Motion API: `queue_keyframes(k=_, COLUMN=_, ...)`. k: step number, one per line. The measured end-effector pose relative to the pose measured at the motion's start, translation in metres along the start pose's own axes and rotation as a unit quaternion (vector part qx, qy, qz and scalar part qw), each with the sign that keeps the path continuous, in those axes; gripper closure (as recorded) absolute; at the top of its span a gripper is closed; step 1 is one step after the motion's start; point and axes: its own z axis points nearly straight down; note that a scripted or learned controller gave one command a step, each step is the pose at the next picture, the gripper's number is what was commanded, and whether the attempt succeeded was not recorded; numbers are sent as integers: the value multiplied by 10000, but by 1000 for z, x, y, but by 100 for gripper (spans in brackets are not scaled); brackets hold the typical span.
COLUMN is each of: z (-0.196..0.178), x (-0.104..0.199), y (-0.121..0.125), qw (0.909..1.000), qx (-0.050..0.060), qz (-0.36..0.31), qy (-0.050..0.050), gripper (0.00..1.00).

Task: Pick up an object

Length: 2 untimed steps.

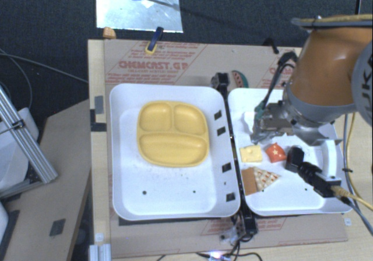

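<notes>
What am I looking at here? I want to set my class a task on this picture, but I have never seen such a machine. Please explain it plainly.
The picture comes from one camera fixed above a bench, looking down at a slant. The big grey and orange shape on the right is a robot arm; its job is to pick up an object. At its end sits its hand, the part that grasps, low over the right bin. Whether it grips anything cannot be seen from here.

Two shallow white bins stand side by side. The left bin holds a yellow divided plate. The right bin holds small toy foods: a yellow cheese-like square, a red piece and a pizza-like wedge. Under the bins lies cardboard.
</notes>
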Motion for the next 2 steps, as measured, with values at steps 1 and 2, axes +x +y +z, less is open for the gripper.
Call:
queue_keyframes(k=1, z=44, x=65, y=15, qw=10000, qx=31, qz=3, qy=1, gripper=100)
queue_keyframes(k=2, z=-33, x=81, y=-1, qw=10000, qx=2, qz=7, qy=3, gripper=100)
